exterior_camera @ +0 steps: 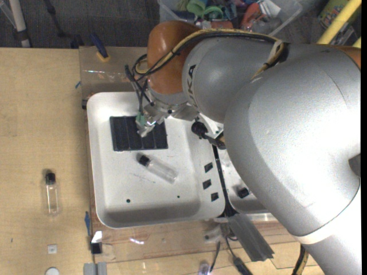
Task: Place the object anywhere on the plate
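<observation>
A flat black rectangular plate (125, 135) lies in the far left part of the left white bin (114, 202). My gripper (146, 124) hangs over the plate's right half, very near its surface. A small green bit (139, 119) shows at the gripper's tip, and I cannot tell what it is. A clear vial with a black cap (156, 168) lies on its side on the bin floor, just in front of the plate and apart from the gripper.
The grey arm covers the right bin (252, 208) and most of the view's right. A second clear vial (51, 192) lies on the wooden bench left of the bins. A tub of colourful items (229, 2) stands at the back.
</observation>
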### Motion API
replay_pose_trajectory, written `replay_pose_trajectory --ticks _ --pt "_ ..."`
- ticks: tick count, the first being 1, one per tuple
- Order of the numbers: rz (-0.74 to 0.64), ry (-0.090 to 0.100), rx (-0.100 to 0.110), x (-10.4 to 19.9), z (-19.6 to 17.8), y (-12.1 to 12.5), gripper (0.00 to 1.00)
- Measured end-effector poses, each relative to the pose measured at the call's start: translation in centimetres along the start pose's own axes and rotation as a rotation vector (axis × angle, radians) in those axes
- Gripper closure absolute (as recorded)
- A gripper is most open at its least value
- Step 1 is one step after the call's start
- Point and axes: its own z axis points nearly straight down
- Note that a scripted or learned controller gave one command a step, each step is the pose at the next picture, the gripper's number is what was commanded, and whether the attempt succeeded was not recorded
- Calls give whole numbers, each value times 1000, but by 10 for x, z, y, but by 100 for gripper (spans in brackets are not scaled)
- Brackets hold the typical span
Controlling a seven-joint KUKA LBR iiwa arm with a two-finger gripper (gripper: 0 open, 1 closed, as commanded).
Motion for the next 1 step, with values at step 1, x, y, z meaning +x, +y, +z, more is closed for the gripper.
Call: replay_pose_trajectory --ticks 1 --pt "57 -5 -27 56 -2 -45 100"
